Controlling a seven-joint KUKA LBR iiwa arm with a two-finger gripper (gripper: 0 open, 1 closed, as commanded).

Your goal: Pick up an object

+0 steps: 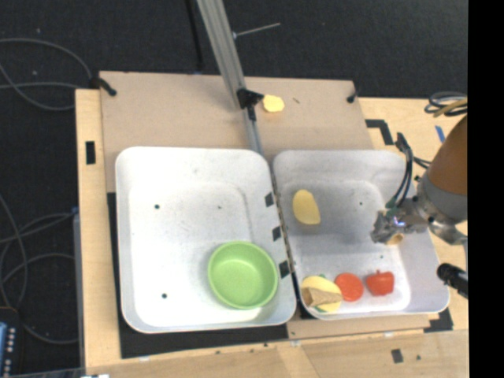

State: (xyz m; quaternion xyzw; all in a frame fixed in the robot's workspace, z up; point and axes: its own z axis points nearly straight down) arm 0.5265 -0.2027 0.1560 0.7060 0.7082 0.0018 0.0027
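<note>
In the right bin [346, 172] a pale yellow lemon-like piece [306, 208] lies near the left wall. Along the bin's front edge sit a yellow and tan sandwich-like piece [321, 294], a red tomato [349, 287] and a red pepper [380, 283]. My gripper [389, 231] hangs over the right side of this bin, above and a little right of the red pepper, well right of the lemon piece. Nothing shows between its fingers.
A green bowl [242, 274] rests in the front right corner of the left bin [173, 203]. A small yellow object [273, 104] lies on the bench behind the bins, beside a slanted metal pole [224, 46]. The arm's orange band [450, 164] is at the right edge.
</note>
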